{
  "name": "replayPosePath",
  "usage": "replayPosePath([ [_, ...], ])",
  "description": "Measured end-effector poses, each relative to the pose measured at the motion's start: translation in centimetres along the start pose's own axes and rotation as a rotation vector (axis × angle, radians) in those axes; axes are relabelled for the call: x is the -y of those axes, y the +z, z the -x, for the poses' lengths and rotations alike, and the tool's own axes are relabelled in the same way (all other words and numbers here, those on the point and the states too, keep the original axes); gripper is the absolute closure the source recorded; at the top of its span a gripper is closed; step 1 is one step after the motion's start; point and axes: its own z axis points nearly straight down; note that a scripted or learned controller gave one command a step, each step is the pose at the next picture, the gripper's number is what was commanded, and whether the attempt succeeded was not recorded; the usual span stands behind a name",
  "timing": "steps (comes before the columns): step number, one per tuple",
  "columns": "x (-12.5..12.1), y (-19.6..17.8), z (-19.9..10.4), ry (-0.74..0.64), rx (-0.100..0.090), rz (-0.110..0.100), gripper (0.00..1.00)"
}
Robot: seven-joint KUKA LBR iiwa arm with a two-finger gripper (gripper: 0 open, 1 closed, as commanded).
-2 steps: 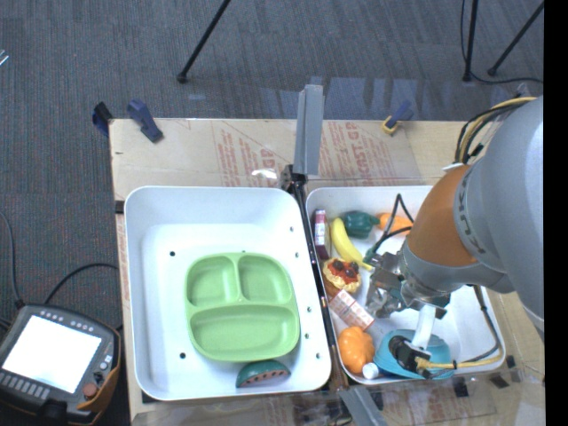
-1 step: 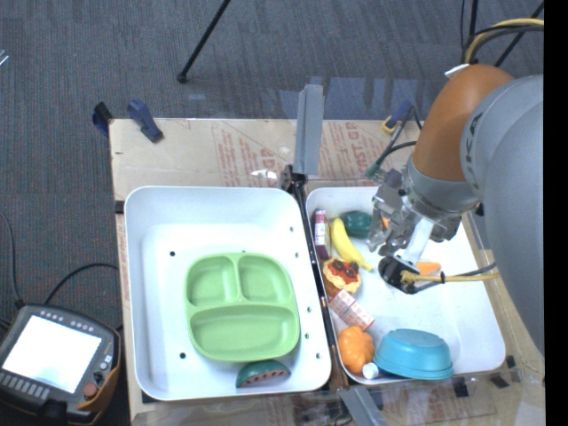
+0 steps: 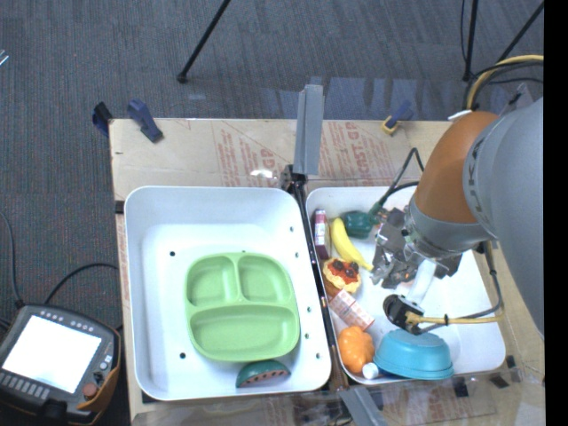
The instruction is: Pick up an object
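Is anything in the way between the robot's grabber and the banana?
Nothing visible blocks it. The gripper hangs in the right bin, just right of the banana, with bare white floor between them. The pastry lies below the banana, off that path.

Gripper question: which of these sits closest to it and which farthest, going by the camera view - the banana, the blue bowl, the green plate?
From the gripper:
1. Banana, just to its left, right bin.
2. Blue bowl, below it, same bin's near edge.
3. Green plate, across in the left bin.
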Motion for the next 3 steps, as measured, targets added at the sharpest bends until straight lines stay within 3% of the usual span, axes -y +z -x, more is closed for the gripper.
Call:
replayPosePath([
  [1,3.1,-1.9,-7.4,-0.263,-0.002,0.006,1.00],
  [2,-11.1,0.4,-0.7,-0.044,-0.002,0.004,1.00],
  [3,-7.1,-6.0,-4.4,0.244,-0.007,0.007,1.00],
])
